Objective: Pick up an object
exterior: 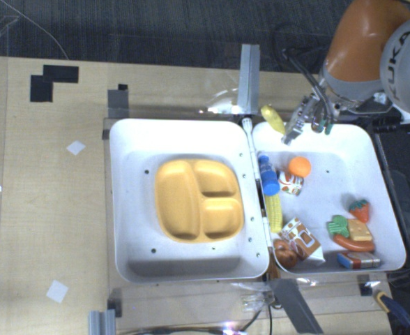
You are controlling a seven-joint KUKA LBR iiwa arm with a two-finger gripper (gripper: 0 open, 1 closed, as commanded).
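Orange ball, toy corn, right bin

The arm is cut off by the right and top edges of the frame, so its upper links are out of sight. Its gripper, in the upper right, is small and blurred, and the state of its tips cannot be told. At the lower right, the heap of toy food overlaps itself, hiding parts of each piece. The patterned packet at the bottom centre has print too small to read.
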